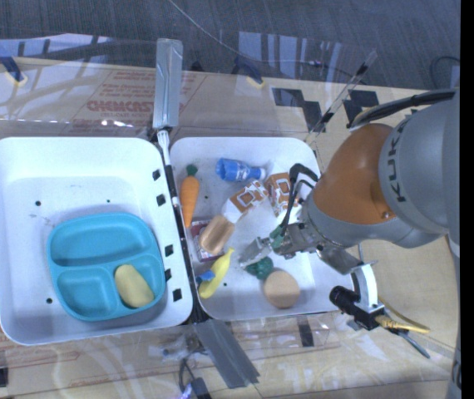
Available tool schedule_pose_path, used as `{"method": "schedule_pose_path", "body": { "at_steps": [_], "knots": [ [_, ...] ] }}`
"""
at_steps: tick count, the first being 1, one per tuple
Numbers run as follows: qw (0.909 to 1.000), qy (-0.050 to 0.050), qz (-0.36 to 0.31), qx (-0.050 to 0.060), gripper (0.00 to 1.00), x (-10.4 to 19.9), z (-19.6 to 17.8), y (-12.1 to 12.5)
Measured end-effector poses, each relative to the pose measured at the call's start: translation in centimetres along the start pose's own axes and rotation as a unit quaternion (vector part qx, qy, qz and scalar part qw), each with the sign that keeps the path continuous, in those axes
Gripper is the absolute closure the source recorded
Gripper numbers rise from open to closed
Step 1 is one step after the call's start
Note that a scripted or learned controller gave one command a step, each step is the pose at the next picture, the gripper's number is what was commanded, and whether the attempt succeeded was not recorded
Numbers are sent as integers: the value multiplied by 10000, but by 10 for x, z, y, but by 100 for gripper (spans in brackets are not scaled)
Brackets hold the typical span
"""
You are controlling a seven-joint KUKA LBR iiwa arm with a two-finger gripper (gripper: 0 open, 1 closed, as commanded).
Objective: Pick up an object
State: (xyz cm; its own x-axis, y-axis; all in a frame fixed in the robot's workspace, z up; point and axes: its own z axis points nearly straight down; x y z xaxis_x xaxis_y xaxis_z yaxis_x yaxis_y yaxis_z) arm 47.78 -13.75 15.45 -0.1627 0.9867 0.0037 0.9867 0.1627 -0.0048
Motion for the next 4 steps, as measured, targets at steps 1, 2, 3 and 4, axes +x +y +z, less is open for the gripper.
{"method": "schedule_pose_path", "body": {
  "at_steps": [1,2,3,4],
  "knots": [
    [9999,-19,131,-35,0,4,-53,11],
    [9988,-6,-485,-3,0,-22,60,-5],
    [9987,-9,-518,-9,100,-21,49,-4],
    [9948,-16,-1015,-57,100,56,-41,81]
  ]
}}
